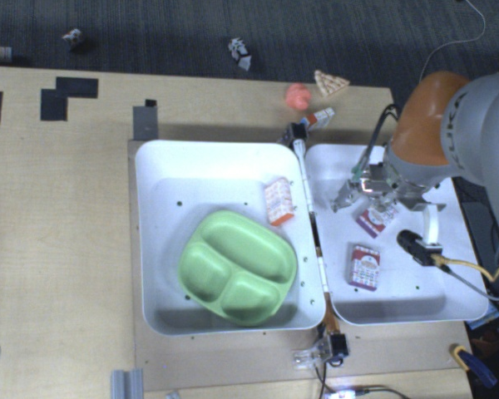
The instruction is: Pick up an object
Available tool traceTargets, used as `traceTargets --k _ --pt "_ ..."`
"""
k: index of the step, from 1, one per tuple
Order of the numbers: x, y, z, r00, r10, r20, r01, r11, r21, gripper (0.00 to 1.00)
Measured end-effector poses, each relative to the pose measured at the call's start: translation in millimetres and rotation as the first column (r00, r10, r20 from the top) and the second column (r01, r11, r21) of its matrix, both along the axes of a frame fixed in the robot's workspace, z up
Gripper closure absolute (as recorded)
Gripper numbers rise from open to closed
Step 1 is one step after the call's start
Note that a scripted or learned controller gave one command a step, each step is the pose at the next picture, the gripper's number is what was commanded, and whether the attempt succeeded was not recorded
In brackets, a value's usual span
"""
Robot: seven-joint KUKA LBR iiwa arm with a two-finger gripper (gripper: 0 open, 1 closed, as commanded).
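My gripper [371, 199] hangs low over the back half of the right bin [457, 298], under the grey arm with its orange band. A small red and white packet [373, 221] lies just in front of and beneath it, partly covered by it. A second red and white packet [365, 268] lies flat nearer the front of the same bin, apart from the gripper. In the left bin [154, 223] a green divided plate [237, 264] rests tilted, with an orange and white snack packet [278, 201] behind it.
Behind the bins on the bench lie a pink ball [298, 96], a pizza-slice toy [331, 82] and a small orange-tipped tube [317, 119]. Small bits lie on the dark floor beyond.
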State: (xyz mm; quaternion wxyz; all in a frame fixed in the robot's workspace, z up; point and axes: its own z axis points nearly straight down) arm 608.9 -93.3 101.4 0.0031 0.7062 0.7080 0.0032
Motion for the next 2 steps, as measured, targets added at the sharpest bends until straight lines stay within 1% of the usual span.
traceTargets --k 1,2 --pt "-40.8 2.1 -10.6 1.0 0.0 0.014 0.0 1.0 -0.007 0.0" --pt "-38.6 1.2 1.8 1.0 -0.001 0.022 0.001 1.0 -0.009 1.0"
